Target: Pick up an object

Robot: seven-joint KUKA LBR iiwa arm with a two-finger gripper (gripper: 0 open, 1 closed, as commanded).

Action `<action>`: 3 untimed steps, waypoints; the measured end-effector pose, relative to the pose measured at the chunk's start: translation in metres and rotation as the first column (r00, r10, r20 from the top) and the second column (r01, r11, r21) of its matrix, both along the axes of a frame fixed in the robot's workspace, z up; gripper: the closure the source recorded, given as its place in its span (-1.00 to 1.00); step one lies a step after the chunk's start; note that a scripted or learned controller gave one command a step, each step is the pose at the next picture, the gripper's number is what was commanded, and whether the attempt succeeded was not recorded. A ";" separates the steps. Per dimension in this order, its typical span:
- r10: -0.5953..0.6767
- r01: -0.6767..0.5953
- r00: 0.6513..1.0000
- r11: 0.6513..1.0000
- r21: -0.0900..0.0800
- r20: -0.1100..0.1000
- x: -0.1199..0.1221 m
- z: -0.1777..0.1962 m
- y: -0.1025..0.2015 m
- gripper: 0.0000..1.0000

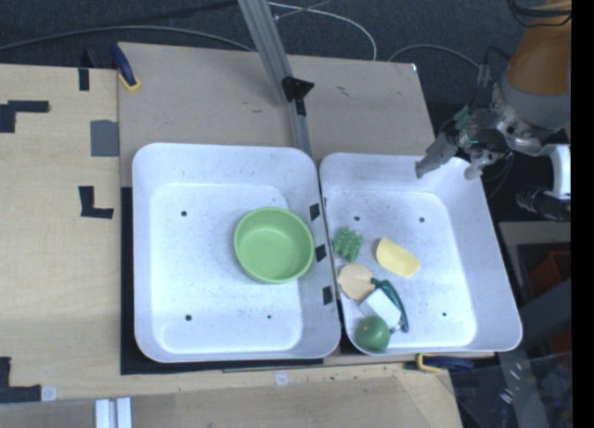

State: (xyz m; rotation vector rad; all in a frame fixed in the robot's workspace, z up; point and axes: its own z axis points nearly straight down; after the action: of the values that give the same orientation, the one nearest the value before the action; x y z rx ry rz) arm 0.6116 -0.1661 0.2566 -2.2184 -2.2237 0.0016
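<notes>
Near: green ball (373,332), white-and-green tool (388,304), tan piece (355,280), yellow block (397,257), leafy green piece (348,243), all clustered in the near-left of the right bin (464,231). None lifted; the grasp is undone, I judge. Left bin (186,259): green bowl (273,245). Far-right bin floor bare, room to descend. Far: my pincer (449,158), spread and holding nothing, above the right bin's far rim.
</notes>
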 end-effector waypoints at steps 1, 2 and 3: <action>0.000 0.000 1.000 1.000 0.000 0.000 0.000 0.000 0.000 -1.00; 0.000 0.000 1.000 1.000 0.000 -0.005 0.007 -0.056 0.007 -1.00; -0.001 0.001 1.000 1.000 0.001 -0.007 0.001 -0.120 0.007 -1.00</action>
State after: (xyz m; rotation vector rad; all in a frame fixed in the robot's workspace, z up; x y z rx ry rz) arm 0.6123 -0.1587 0.1371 -2.2155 -2.2191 0.0081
